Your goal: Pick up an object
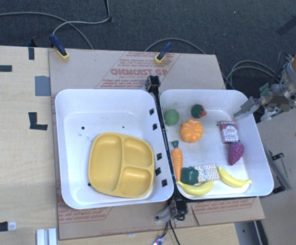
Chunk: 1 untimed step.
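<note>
— Nearest to the camera lie two bananas (196, 188) (233, 178) along the front wall of the right bin (260, 152). Between them is a patterned packet (207, 172), and a dark green piece (189, 175) touches it.

— What else is in that bin?

— Some small food toys: an orange pumpkin (191, 130) in the middle, a carrot (177, 160) beside the divider, a green ball (172, 117), a dark strawberry (198, 111), a red packet (230, 132), and a purple fruit (235, 152) just below it. The left bin (76, 116) holds a yellow divided tray (121, 164).

— And the arm?

— The gripper (250, 108) is at the right edge, above the far right corner of the right bin. It carries nothing. One grey finger points toward the bin, but whether the tool is spread or pressed together, I cannot tell.

— Which step is this, in your opinion?

— I judge it is the approach; nothing is lifted yet. The red packet and the purple fruit are the closest to the gripper, so one of them seems a likely target. The next move calls for going down over one piece alone, and the purple fruit nearly touches the packet, so a clean descent is needed.

— And the surroundings?

— Both bins stand on a cardboard sheet (132, 70) held by two yellow-blue clamps (59, 46) (162, 53), on a pale wooden bench (9, 152) with grey tape marks. Behind it there is dark carpet (188, 9) with cables (86, 22).
</note>
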### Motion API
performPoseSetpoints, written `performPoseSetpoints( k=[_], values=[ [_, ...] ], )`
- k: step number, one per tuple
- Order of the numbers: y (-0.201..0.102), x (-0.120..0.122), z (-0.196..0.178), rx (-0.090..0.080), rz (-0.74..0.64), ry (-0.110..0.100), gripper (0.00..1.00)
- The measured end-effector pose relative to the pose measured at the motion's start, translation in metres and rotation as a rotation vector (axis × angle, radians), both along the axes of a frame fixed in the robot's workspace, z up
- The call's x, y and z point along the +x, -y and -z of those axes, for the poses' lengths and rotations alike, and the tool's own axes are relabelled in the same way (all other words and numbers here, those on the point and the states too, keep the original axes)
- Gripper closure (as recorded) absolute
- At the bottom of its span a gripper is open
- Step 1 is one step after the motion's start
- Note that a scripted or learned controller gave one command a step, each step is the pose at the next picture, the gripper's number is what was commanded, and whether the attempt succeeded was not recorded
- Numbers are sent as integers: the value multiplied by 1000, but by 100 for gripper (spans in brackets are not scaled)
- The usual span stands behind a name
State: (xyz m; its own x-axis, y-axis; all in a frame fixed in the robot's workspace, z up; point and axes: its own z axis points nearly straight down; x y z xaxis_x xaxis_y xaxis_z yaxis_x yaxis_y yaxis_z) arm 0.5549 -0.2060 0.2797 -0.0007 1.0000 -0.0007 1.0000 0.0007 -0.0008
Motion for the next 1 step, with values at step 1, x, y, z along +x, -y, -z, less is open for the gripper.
performPoseSetpoints(
  k=[1],
  values=[
    [-52, 39, 147, 2, -1, -3, 0]
  ],
)
